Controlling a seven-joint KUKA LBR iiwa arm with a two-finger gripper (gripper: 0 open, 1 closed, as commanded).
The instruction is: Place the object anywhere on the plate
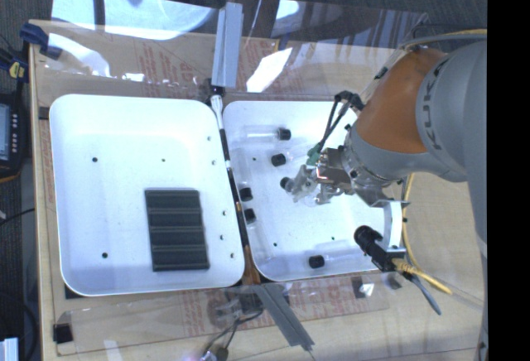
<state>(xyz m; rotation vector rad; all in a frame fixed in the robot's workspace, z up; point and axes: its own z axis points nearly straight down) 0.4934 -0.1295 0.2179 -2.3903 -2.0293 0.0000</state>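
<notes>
Two white bins on a plywood bench over dark carpet.
Left bin holds a dark ribbed plate; right bin holds clear, black-capped objects, hard to make out. The gripper hangs there, its grasp impossible to judge; shoes are cropped at the top.

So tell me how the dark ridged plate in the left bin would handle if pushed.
The plate lies flat on the left bin, so it would likely slide, not roll or tip. Its straight edges and even ridges suggest it is stiff. Low-lying as it is, it may be hard to pinch from above.
</notes>
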